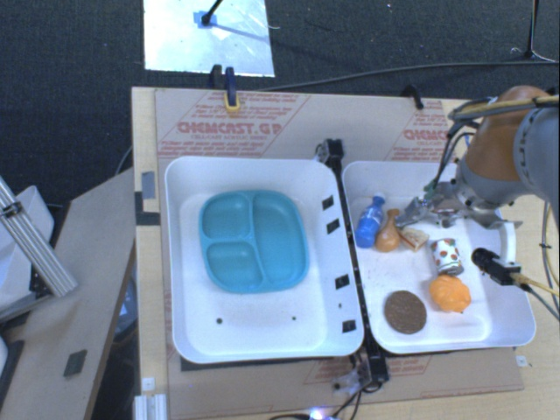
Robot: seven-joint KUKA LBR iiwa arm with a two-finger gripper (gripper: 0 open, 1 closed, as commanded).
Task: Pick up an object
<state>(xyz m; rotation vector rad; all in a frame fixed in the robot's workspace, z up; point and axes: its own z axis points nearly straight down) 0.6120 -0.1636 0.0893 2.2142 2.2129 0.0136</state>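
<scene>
The right bin (499, 322) holds several small objects. A blue bottle (369, 221) lies at its left, with an orange-brown pear-shaped toy (388, 232) beside it. Right of that toy lies a tan bread-like piece (415, 237). A small can with red spots (446, 255) lies further right, above an orange fruit (450, 293). A brown round disc (406, 311) rests near the front. My gripper (415, 216) hangs low over the tan piece and the top of the pear-shaped toy, reaching in from the right. Nothing is seen lifted.
The left bin (192, 322) holds a blue divided plate (254, 240). A ridge with black clips (341, 252) separates the bins. The grey arm with its orange band (499, 147) covers the right bin's far right corner. A black part (492, 267) sticks out near the right wall.
</scene>
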